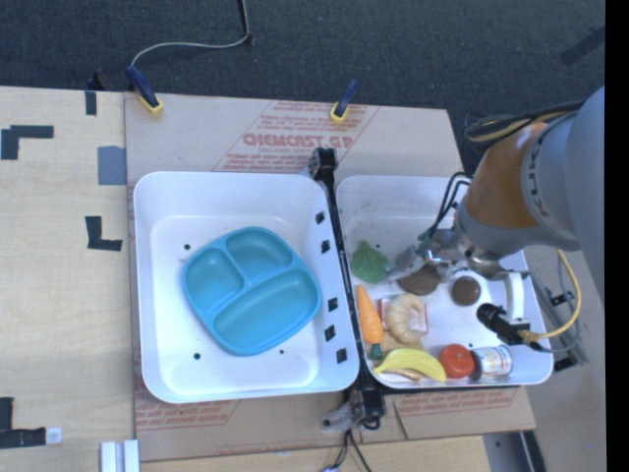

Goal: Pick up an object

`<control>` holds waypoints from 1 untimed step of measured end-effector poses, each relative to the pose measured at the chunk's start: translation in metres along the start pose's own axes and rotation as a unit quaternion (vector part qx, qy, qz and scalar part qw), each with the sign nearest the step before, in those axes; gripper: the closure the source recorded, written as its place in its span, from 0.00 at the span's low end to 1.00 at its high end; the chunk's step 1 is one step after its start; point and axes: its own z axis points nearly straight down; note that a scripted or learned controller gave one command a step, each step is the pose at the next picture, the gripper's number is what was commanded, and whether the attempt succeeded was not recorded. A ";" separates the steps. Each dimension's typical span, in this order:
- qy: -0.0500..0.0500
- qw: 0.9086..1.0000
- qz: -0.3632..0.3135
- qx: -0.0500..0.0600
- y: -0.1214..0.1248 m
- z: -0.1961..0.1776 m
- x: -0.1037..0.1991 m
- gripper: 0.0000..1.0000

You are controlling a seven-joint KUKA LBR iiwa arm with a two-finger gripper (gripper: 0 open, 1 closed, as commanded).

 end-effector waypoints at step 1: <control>0.000 1.000 0.000 0.000 0.000 -0.010 0.000 1.00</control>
